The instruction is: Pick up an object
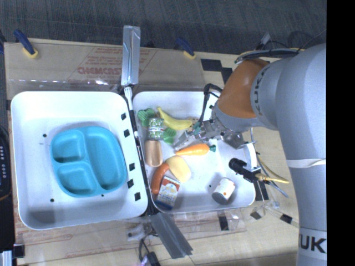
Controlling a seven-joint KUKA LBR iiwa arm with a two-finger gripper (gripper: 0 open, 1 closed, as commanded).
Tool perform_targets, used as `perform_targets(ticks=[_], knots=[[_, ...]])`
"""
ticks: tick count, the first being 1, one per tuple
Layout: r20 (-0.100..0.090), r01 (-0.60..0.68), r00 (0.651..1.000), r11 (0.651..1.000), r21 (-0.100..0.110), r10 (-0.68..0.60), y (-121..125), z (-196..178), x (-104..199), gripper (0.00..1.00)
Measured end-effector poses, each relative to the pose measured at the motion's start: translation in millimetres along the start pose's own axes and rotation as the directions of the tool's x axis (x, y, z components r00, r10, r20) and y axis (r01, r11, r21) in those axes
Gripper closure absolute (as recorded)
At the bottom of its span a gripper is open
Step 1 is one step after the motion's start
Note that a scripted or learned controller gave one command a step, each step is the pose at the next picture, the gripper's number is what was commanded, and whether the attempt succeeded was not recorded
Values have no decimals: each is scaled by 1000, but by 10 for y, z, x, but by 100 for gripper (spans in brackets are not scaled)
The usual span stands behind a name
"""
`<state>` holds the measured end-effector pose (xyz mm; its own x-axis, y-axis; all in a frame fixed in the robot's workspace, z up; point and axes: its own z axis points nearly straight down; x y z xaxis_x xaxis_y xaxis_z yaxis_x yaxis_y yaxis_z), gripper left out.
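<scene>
The right bin (244, 201) holds several objects. A yellow banana (172, 121) lies near its back, with a green item (153, 125) to the banana's left. An orange carrot (194, 149) lies in the middle. My gripper (188, 136) is low in this bin, between the banana and the carrot and close to both. Nothing is seen held. The grey arm with its orange band (241, 90) reaches in from the right.
A tan roll (153, 153), a pale yellow rounded item (178, 168), an orange packet (166, 188) and a white and grey cup (223, 190) also lie in the right bin. The left bin (28, 121) holds a blue divided plate (89, 159).
</scene>
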<state>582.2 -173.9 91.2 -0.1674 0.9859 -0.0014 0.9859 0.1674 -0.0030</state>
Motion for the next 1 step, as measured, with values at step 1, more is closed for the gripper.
perform_targets(ticks=[1], knots=[[-1, 6, 1000, 1000, -2, -6, 17, -105, 19, 100]])
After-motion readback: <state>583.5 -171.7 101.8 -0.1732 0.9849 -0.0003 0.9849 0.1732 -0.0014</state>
